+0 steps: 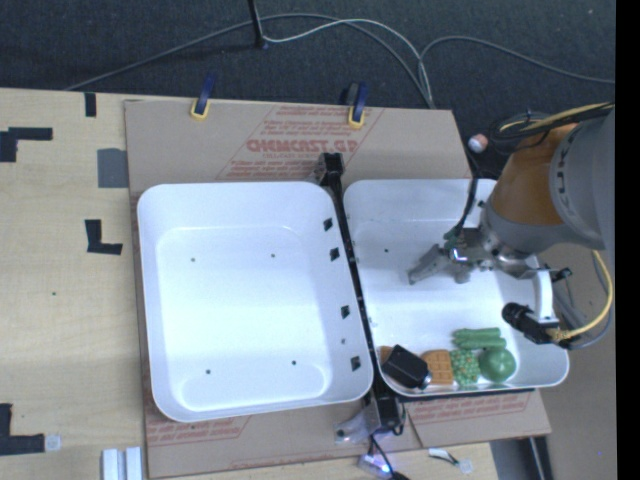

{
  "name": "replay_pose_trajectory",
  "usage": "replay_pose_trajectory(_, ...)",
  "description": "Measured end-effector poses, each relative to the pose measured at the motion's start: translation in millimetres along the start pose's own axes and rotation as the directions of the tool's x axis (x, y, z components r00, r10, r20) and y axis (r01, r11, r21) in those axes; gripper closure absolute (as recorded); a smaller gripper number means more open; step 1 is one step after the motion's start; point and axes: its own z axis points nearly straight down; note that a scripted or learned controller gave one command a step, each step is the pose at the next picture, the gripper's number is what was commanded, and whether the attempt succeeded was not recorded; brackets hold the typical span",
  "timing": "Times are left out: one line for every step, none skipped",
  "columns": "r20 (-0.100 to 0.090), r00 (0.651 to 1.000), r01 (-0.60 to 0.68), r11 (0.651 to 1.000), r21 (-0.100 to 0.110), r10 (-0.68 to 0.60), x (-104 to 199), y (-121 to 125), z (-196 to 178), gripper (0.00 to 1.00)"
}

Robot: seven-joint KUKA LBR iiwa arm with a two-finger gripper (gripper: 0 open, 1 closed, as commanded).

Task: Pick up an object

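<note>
The gripper (432,265) hangs over the right bin (400,203) with fingers spread and nothing between them (approach step, I judge). The objects, a black block (406,367), orange piece (437,367) and green toys (482,354), cluster at five o'clock; next it must travel there and descend.

- The arm (560,183) covers the right bin's (400,208) far right corner.
- The end effector (432,266) is small and dim; its finger state is unclear.
- The bench (50,298) runs off the left edge.
</note>
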Motion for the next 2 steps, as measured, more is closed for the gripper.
replay_pose_trajectory(0.000, 1.000, 0.000, 1.000, 0.001, 0.000, 5, 42, 0, 0.00)
replay_pose_trajectory(0.000, 1.000, 0.000, 1.000, 0.001, 0.000, 15, 99, 1, 0.00)
